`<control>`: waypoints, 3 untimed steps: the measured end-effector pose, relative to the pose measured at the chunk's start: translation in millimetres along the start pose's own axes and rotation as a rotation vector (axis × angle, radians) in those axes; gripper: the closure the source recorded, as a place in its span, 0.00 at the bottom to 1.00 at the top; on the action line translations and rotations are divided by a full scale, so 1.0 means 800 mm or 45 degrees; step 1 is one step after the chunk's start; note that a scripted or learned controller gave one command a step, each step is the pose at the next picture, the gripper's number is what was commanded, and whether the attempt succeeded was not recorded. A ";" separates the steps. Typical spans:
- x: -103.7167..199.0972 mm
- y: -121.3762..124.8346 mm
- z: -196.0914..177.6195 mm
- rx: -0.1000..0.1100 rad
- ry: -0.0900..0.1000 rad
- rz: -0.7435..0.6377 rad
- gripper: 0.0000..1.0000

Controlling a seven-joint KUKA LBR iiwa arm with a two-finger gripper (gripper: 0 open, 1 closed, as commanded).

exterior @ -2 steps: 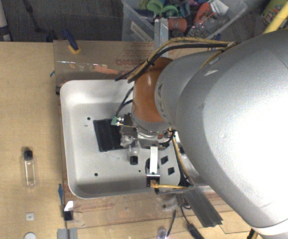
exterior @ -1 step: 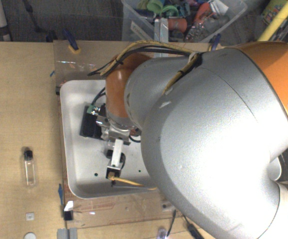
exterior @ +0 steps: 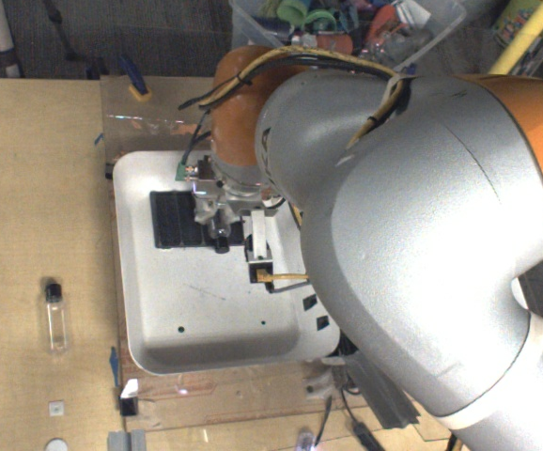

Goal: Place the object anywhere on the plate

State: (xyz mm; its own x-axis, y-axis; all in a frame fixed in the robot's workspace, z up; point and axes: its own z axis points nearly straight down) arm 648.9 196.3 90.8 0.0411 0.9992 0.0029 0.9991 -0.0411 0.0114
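A flat black ridged rectangle (exterior: 173, 219) lies in the upper left part of the white bin (exterior: 206, 332). My gripper (exterior: 217, 231) hangs low over the bin, right at this object's right edge. From this slant I cannot tell whether it touches the object. The big grey arm with its orange band (exterior: 239, 92) reaches in from the right and hides everything to the right of this bin.
A small clear vial (exterior: 55, 316) lies on the wooden bench left of the bin. A clear tub of colourful items (exterior: 347, 7) stands at the back. A blue clip (exterior: 138, 87) sits by the bin's far left corner. Small parts (exterior: 129, 397) lie near its front left corner.
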 end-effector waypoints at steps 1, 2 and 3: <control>0.033 -0.079 -0.051 0.019 0.000 -0.517 1.00; 0.029 -0.015 -0.002 0.005 0.006 -0.258 1.00; -0.010 -0.161 -0.001 0.005 0.006 -0.765 1.00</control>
State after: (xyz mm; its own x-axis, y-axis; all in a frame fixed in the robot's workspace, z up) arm 519.8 193.8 90.0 -0.5308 0.8475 0.0018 0.8474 0.5308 0.0087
